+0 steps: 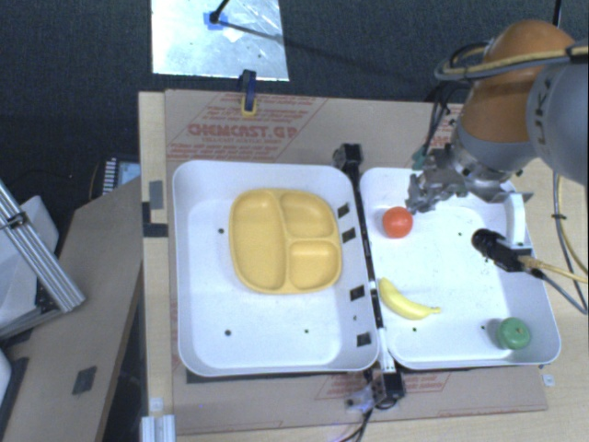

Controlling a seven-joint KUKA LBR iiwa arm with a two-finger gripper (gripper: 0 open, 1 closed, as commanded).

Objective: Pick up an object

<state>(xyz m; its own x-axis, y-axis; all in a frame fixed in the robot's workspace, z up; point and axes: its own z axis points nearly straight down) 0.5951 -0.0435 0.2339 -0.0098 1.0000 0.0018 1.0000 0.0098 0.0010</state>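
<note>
Bench [276,122], right bin [460,279] | gripper [424,194] stood upper right, beside red ball [397,222] | grip state unclear | nothing lifted; pick outstanding

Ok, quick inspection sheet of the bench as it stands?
Surface: left bin and right bin, both white, on cardboard.
Job's things: red ball, banana, green fruit, all in right bin, apart.
Clutter: yellow divided plate in left bin.
Grippers: gripper over right bin's far side, beside red ball; contact unclear.
Cables: cable loops by the arm's orange band; wires at near edge between bins.
Surroundings: silver sheet on dark floor; metal frame at left.
</note>
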